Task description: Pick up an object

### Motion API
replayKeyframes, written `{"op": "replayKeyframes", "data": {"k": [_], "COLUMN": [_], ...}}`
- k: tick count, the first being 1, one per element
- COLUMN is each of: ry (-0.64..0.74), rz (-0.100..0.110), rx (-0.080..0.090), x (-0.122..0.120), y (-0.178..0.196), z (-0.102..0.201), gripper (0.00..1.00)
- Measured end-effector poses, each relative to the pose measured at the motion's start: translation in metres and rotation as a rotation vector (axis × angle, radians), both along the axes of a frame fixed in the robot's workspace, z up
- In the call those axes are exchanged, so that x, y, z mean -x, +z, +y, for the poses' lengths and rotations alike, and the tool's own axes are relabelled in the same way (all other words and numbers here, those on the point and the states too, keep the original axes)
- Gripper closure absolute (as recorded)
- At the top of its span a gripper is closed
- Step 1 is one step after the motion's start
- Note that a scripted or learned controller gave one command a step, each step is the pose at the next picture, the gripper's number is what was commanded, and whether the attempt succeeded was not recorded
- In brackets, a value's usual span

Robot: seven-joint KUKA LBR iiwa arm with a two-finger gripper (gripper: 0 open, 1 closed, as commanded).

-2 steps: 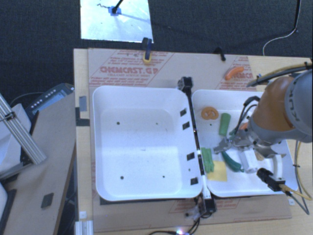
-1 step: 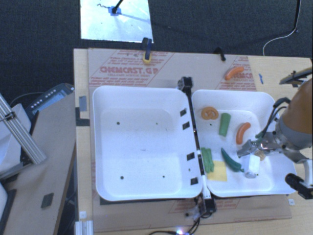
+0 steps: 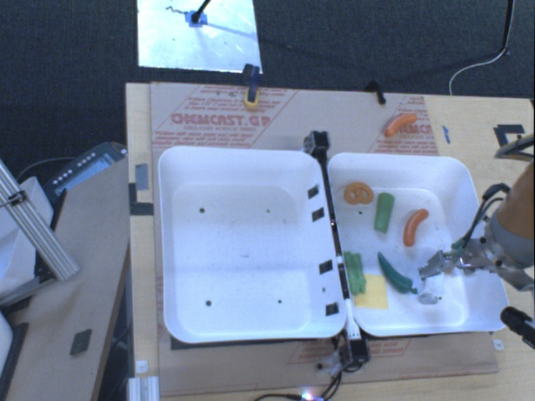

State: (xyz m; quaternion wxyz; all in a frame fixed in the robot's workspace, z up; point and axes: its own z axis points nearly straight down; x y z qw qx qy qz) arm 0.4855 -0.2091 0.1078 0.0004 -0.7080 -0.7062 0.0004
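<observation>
The right bin [image 3: 456, 172] holds an orange pretzel [image 3: 359, 193], a light green stick [image 3: 384, 211], an orange sausage [image 3: 415, 226], a green block [image 3: 355, 272], a yellow square [image 3: 373, 292] and a dark green pepper [image 3: 395, 274]. My gripper [image 3: 427, 282] is low in this bin's front right part, just right of the pepper's tip. Its fingers are spread, one fingertip [image 3: 431, 266] above the other, and nothing sits between them. The pepper's pointed end lies close to the fingertips, apart from them.
The left bin [image 3: 180, 170] stands beside the right one, with black clips [image 3: 328, 266] along the shared rim. Another orange sausage [image 3: 400, 124] lies on the board behind the right bin. A yellow clamp [image 3: 251, 98] sits at the back.
</observation>
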Motion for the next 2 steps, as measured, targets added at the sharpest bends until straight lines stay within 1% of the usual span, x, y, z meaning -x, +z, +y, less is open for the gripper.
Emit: {"op": "replayKeyframes", "data": {"k": [1, 2], "ry": [0.005, 0.013], "rz": [-0.005, -0.01], "rx": [0.001, 0.002], "x": [-0.002, -0.055], "y": [0.013, -0.009], "z": [0.002, 0.066], "gripper": [1.0, 1.0]}}
